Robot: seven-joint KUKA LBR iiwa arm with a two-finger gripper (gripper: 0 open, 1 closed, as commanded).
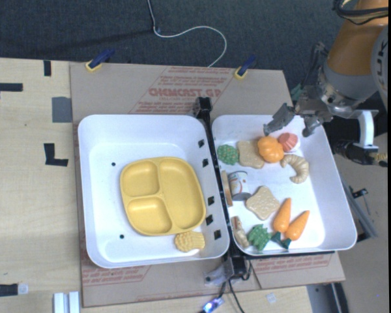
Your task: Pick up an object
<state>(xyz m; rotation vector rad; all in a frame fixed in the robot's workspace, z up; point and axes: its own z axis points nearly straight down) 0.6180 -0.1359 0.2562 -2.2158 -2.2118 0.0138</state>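
Observation:
My gripper (293, 122) hangs open over the far edge of the right bin (335, 194), with nothing between its fingers. Just below it lie an orange fruit (270, 149) and a red piece (287, 141). Around them sit a bread slice (249, 154), a green broccoli (228, 154) and a croissant (298, 168). Nearer the front are a cracker-like toast (262, 202), two carrots (290, 219), another green piece (259, 237) and a small can-like item (235, 185).
The left bin (98, 175) holds a yellow divided plate (161, 195) and a yellow corn piece (189, 241) at its front. A black divider (212, 175) runs between the bins. A white cable (182, 31) lies beyond the bench's cardboard.

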